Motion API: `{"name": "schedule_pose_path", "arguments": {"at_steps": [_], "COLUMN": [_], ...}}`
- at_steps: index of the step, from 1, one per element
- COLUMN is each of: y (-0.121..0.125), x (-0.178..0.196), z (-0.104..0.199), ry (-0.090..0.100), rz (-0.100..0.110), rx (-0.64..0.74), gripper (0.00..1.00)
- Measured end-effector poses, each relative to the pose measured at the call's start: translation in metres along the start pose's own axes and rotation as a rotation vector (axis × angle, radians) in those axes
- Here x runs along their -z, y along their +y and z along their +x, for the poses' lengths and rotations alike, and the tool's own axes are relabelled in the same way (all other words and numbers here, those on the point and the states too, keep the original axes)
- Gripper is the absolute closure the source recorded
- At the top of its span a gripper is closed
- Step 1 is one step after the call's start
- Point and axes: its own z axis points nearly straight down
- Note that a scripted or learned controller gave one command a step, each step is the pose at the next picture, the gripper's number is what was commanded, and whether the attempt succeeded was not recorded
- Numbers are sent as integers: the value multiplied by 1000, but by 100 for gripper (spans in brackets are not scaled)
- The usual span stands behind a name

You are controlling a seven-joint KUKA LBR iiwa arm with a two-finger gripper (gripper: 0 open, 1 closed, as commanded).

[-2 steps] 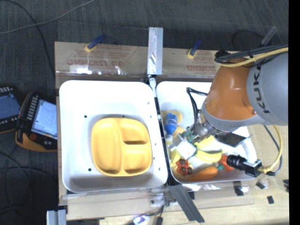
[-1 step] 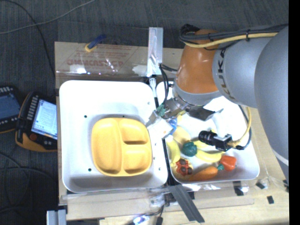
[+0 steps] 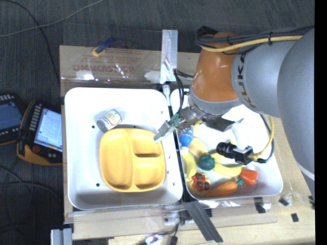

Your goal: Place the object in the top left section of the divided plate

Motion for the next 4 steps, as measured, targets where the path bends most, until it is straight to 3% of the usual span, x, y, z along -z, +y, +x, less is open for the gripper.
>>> {"name": "schedule_pose_path", "arguments": {"at_steps": [1, 2, 3, 4], "y": [0, -48, -80, -73], "x": [8, -25, -9, -8], "z": [0, -5, -24, -8], "ry": [0, 0, 0, 1], "rz": [2, 2, 1, -1], "rx": [2, -45, 44, -60], "gripper": [100, 100, 100, 100]}}
